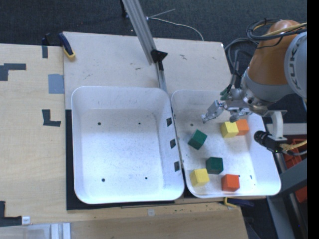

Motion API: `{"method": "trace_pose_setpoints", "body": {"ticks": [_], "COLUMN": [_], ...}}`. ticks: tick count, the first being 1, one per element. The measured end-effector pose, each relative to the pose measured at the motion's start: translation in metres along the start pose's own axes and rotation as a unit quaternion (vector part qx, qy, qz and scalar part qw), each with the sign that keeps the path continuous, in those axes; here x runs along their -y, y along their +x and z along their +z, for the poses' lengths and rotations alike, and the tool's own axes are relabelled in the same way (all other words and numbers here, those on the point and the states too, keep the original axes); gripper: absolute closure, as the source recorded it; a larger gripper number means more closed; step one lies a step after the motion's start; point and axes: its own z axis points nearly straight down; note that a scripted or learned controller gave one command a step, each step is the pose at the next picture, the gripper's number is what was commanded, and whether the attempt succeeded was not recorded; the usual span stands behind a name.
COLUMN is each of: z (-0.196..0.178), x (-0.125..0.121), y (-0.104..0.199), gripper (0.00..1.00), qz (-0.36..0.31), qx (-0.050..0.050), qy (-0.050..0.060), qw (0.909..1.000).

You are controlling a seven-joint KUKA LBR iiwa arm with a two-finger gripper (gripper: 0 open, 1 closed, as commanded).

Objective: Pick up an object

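Several small blocks lie in the right bin. A yellow block and an orange block touch each other near the bin's right side. A green block sits left of them. Nearer the front are a dark green block, a second yellow block and an orange-red block. My gripper hangs over the back of the right bin, just above and left of the yellow and orange pair. I see no block in it.
The left bin stands beside the right one, and their rims meet near the middle. A slanted metal rail comes down from the top to the bins' back edge. Cables and the arm's base crowd the right side.
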Motion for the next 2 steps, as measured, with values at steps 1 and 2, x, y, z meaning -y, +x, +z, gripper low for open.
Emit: {"method": "trace_pose_setpoints", "body": {"ticks": [1,2], "z": [0.143,0.140], "x": [-0.027,-0.115], "y": [-0.001,0.006], "gripper": [0.00,0.00], "qz": [0.000,-0.002], "qx": [0.000,0.001], "qy": [0.003,0.010], "qw": [1.0000,0.9999]}}
